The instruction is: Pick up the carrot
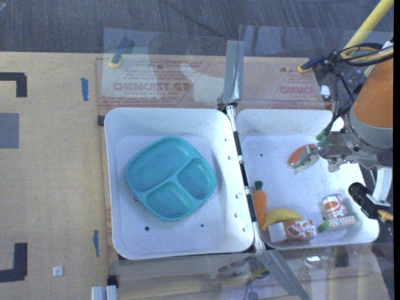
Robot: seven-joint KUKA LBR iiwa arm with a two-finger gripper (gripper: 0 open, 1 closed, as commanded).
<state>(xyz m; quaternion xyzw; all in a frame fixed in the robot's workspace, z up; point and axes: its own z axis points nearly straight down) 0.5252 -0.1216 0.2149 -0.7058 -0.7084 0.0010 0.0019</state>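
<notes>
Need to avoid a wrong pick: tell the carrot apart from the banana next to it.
The carrot is orange with a green top; the banana is yellow. The carrot lies straight along the right bin's left wall; the banana curves, lying crosswise toward the front wall. Both are small toy foods in the same bin, nearly touching.

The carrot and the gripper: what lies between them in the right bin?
In the camera view, bare white bin floor lies between the carrot and the gripper. The banana sits lower, beside the carrot, off that line.
</notes>
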